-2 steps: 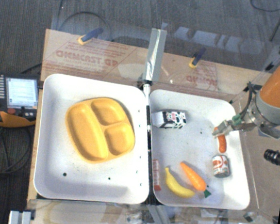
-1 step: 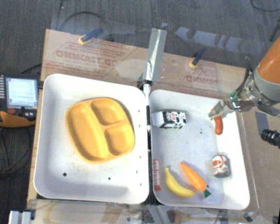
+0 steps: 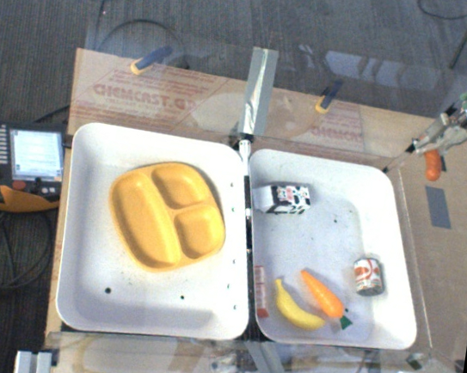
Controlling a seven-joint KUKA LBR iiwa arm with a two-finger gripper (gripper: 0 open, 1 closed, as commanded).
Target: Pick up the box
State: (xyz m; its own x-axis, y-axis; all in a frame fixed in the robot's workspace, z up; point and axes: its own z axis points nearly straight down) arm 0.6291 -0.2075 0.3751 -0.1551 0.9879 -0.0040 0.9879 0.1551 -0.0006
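Board (image 3: 143,94) behind bins bears faint reddish lettering, apparently "CHEMCAST"; box (image 3: 281,199), small, rectangular, black-and-white print unreadable, lies in right bin (image 3: 399,241) near its upper-left corner, with striped can (image 3: 368,276), banana (image 3: 295,309) and carrot (image 3: 322,294); glossy yellow divided plate (image 3: 168,214) occupies left bin (image 3: 79,228); gripper (image 3: 452,118) top right, grip state indeterminate.

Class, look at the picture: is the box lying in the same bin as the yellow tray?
No, the box lies in the right bin, while the yellow tray sits in the left bin.
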